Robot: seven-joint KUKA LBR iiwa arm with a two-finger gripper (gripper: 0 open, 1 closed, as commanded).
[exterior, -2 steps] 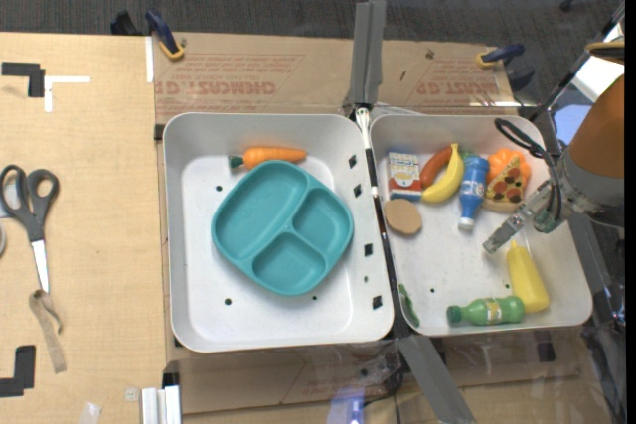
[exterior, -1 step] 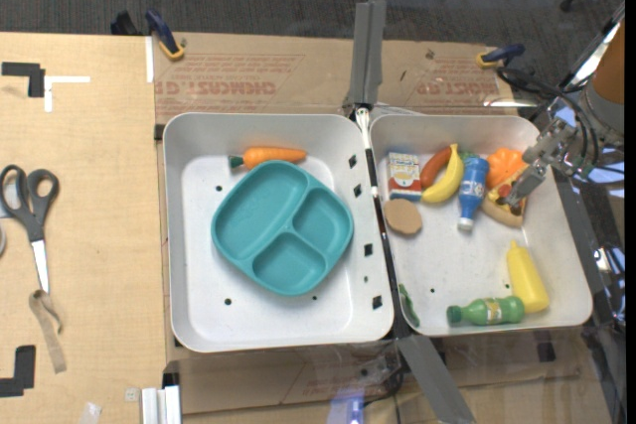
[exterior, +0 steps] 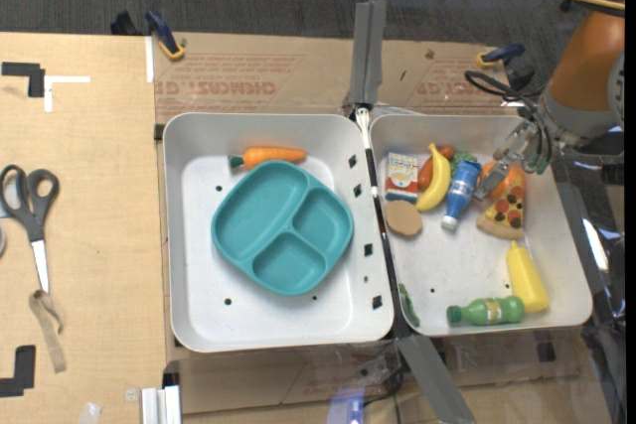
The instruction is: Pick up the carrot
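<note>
The carrot (exterior: 274, 155), orange with a small green top, lies flat along the back wall of the left bin (exterior: 179, 243), just behind a teal divided plate (exterior: 283, 227). My gripper (exterior: 515, 159) hangs over the back right part of the right bin (exterior: 437, 285), above a pizza slice (exterior: 505, 208). It is far to the right of the carrot, and nothing is visibly held in it. The arm's orange band (exterior: 588, 55) rises behind it at the right edge.
The right bin holds several toy foods: a small carton (exterior: 401, 176), a banana (exterior: 435, 180), a blue bottle (exterior: 460, 193), a brown cookie (exterior: 403, 218), a yellow bottle (exterior: 526, 277) and a green bottle (exterior: 486, 312). Scissors (exterior: 30, 204) lie on the bench at left.
</note>
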